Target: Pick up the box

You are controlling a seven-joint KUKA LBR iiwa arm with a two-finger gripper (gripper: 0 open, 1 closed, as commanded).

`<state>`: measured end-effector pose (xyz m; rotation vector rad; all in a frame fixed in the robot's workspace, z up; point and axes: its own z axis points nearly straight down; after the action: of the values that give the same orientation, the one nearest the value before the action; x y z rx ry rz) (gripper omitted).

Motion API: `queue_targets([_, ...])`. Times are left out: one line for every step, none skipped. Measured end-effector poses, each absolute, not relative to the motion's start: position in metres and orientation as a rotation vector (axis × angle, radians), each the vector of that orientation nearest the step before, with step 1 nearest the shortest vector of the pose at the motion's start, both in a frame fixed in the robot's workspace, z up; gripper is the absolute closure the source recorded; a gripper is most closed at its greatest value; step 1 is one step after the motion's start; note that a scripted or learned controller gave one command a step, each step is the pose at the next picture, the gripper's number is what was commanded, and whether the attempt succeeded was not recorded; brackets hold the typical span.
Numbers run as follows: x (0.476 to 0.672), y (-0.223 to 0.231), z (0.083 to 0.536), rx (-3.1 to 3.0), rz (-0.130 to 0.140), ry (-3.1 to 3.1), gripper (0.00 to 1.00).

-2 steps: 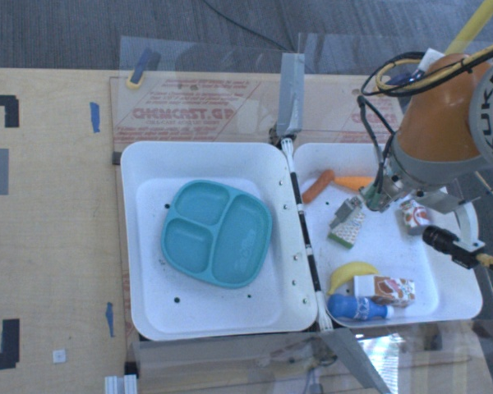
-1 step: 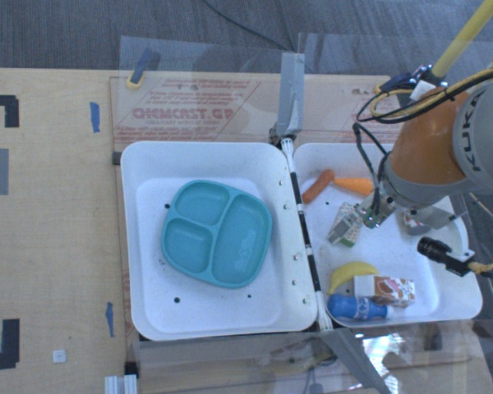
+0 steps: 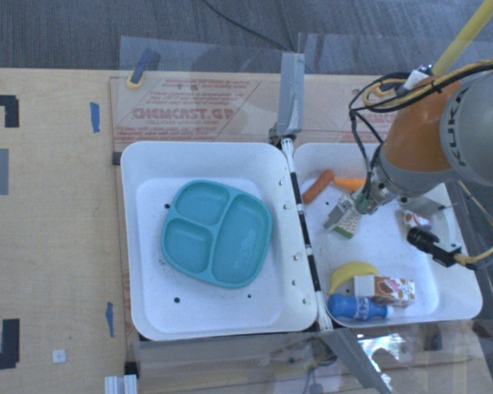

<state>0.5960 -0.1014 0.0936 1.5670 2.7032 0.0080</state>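
The box [image 3: 384, 290], a small white and brown carton, lies on its side near the front of the right bin [image 3: 460, 302]. It rests between a yellow banana [image 3: 351, 272] and a blue bottle [image 3: 357, 309]. My gripper [image 3: 351, 213] hangs low over the middle left of that bin, well behind the box and apart from it. A small grey-green thing [image 3: 342, 225] sits right at the gripper's tip; I cannot tell whether it is held.
An orange carrot [image 3: 317, 186] lies at the back left of the right bin, and a red-white packet [image 3: 412, 218] under the arm. The left bin [image 3: 140, 220] holds a teal divided plate [image 3: 217, 232]. A black cable plug [image 3: 431, 246] hangs over the right bin.
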Motion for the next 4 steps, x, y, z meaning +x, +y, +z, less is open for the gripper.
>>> queue_targets([0.612,-0.104,0.093,1.739,0.011,2.598,0.00])
queue_targets([0.614,-0.103,0.093,1.718,0.007,2.609,0.00])
queue_targets([0.614,-0.103,0.094,1.753,0.011,2.586,0.00])
queue_targets([0.611,-0.122,0.094,1.649,0.014,2.655,0.00])
